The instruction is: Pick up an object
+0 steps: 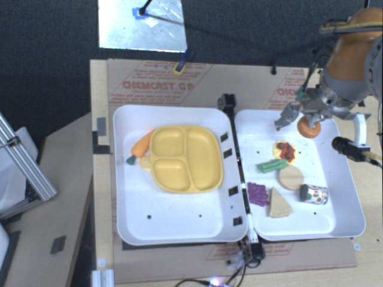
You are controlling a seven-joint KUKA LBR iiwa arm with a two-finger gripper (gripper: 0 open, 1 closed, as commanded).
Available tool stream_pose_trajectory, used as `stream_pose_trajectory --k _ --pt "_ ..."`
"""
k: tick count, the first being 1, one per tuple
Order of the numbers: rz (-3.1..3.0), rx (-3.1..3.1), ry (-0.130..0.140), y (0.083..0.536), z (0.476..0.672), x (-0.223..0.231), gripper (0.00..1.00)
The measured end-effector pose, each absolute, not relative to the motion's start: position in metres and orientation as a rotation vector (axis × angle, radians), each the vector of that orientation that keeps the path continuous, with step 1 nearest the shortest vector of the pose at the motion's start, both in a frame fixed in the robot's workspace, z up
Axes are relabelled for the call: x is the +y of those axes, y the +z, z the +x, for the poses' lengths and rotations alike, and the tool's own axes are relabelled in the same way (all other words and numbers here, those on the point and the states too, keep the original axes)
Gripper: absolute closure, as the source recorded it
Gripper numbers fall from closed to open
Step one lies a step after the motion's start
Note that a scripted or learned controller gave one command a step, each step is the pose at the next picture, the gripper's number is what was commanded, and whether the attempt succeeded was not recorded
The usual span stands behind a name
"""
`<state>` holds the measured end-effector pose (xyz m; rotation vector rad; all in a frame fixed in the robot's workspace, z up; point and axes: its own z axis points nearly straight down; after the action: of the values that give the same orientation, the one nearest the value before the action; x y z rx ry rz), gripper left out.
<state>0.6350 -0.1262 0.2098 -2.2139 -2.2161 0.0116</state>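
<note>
Camera view: left bin (128,220) holds yellow tray (182,158); pincer (302,119) grips orange disc (309,128).

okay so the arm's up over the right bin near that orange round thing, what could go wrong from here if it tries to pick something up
1. The end effector sits at the far rim of the right bin by the orange disc; a descent there may clip the wall.
2. The purple piece, tan wedge and tan disc lie close together, so a grasp may nudge neighbours.
3. The small can lies on its side and could roll away.
</note>
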Motion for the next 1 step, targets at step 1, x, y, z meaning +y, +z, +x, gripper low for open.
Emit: stream_pose_trajectory --k 1 --pt "-2.219 -2.226 -0.001 0.2183 0.6376 -0.1262 0.0"
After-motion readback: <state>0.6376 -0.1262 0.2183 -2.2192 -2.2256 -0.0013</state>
